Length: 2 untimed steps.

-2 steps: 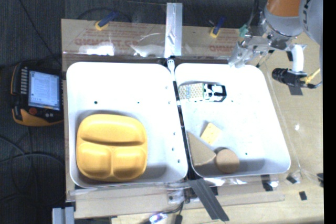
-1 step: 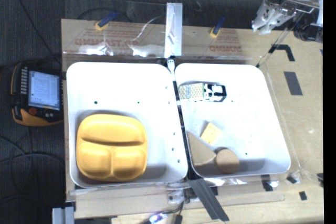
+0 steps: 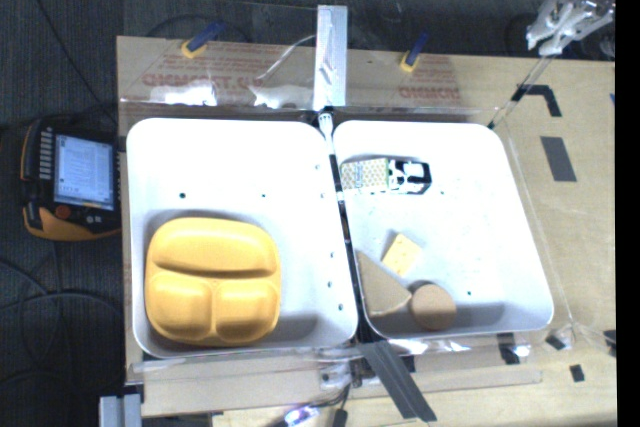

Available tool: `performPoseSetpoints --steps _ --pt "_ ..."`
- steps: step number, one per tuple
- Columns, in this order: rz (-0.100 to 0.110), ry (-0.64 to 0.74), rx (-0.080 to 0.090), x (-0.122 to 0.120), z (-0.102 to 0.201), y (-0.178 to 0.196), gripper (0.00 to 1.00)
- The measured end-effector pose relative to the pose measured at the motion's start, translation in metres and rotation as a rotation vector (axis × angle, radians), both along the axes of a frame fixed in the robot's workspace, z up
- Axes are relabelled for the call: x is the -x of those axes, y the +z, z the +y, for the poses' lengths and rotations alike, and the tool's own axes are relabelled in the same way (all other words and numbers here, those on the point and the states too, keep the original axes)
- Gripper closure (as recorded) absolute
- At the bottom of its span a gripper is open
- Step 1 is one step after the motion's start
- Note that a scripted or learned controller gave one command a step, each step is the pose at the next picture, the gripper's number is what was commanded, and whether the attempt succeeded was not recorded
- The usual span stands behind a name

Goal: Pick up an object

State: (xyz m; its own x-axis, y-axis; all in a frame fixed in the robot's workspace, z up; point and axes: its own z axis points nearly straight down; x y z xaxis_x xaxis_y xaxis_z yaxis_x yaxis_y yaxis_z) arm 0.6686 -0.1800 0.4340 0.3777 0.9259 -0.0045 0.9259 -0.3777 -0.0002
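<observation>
At the top right corner of the view, well apart from both bins, the hand was seen above the dark floor just beyond the desk; whether it was open or closed could not be told, and nothing was seen held in it. On the desk, two shallow white bins were set side by side, touching along their inner rims. In the left bin, a large yellow moulded object was found lying in the near left part, against the front wall. In the right bin, four things were seen: a small printed packet near the far left corner, a pale yellow block lying tilted nearer the middle, a brown wedge against the near left wall, and a round tan piece just beside the wedge at the front wall. The block was apart from the packet and close above the wedge. To the left of the desk, a control pendant with a lit screen was seen on the floor.
</observation>
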Motion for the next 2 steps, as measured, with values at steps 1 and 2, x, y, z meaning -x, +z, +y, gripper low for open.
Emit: performPoseSetpoints --steps 1,2 --pt "0.003 0.002 0.005 -0.0007 0.0013 0.0089 1.0" --pt "0.005 0.005 0.009 -0.0016 0.0029 0.0177 1.0"
